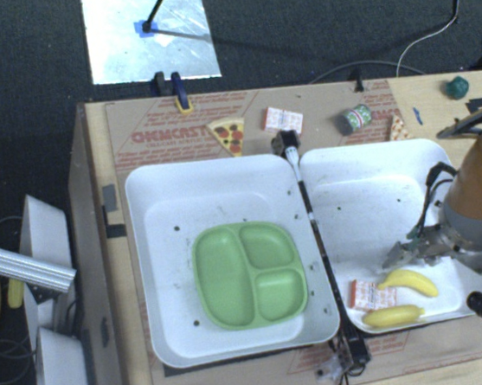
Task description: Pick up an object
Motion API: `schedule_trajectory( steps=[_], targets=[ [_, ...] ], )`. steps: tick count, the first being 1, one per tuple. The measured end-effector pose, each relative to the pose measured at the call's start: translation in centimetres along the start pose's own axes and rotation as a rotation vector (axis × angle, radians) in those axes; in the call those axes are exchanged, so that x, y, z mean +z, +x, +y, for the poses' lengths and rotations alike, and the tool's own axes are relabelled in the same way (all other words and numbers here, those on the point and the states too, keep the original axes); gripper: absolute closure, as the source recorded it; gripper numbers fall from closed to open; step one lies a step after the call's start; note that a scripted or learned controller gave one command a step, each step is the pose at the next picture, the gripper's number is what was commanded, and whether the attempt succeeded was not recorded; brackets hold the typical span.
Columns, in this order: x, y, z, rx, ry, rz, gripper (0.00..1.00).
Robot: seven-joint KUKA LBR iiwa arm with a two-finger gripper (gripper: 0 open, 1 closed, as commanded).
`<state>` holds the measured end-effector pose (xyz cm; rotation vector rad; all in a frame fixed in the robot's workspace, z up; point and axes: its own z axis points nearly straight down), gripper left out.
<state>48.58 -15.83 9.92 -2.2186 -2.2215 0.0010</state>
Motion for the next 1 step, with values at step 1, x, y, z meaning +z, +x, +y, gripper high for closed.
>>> schedule_trajectory(
  steps=[1],
  targets=[
    [-11.26,0.46,0.18,-0.002,-0.007,-0.003,0.0]
  ],
)
